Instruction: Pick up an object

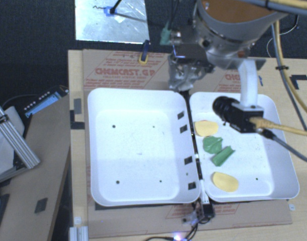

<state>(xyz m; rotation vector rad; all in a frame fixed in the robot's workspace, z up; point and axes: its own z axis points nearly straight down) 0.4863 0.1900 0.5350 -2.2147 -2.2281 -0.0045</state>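
Cardboard sheet (118, 70) beneath both bins (138, 190)

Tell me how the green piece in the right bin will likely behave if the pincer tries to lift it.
The green piece looks thin, flat and irregular, so it is probably light and may flex or slip. It lies near a yellow piece, which a push might nudge.

My arm (233, 14) shows a broad orange band over a grey metal wrist. Yellow cables (289, 127) trail past it, above the right bin (281, 185), beside a white bracket (248, 87) carrying a black cylinder (233, 112).
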